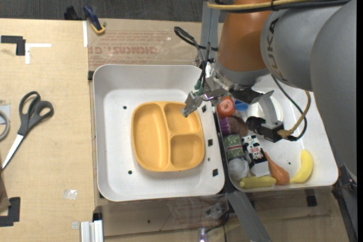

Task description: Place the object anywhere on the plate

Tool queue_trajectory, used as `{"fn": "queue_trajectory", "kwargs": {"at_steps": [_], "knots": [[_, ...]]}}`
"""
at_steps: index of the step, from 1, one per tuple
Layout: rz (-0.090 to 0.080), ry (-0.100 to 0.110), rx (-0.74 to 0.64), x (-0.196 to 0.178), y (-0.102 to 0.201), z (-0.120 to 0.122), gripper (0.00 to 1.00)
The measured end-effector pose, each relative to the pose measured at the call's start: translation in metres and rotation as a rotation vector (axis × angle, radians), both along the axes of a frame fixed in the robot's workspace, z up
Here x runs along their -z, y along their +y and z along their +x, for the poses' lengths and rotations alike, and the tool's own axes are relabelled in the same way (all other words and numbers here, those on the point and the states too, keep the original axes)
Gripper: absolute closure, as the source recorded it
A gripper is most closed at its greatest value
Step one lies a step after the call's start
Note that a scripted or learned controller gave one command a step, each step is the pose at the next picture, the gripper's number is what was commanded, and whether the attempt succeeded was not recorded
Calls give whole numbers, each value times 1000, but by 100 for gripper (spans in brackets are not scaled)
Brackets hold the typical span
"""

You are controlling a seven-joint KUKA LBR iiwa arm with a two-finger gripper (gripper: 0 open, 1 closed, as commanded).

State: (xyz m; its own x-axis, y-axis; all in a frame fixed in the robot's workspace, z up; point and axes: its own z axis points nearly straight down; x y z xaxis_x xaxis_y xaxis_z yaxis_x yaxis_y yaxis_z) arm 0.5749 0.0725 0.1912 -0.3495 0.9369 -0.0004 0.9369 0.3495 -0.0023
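Note:
A yellow plate (168,136) with three compartments lies in the left white bin (110,139). My gripper (190,103) hangs over the plate's upper right rim, close to the wall between the two bins. No object is visible under its tip, and nothing lies on the plate. The grey arm with its orange band (244,31) reaches in from the right and hides the top of the right bin.
The right bin (326,139) holds several toys: a red fruit (226,106), a green can (232,144), a cow-patterned box (255,151), a carrot (276,170), a banana (303,168) and a yellow corn cob (258,181). Scissors (27,119) lie on the bench at the left.

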Motion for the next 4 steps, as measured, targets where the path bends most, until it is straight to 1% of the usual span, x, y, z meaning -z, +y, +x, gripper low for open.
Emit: {"fn": "queue_trajectory", "kwargs": {"at_steps": [4], "knots": [[0,0,0,0,0,0,0]]}}
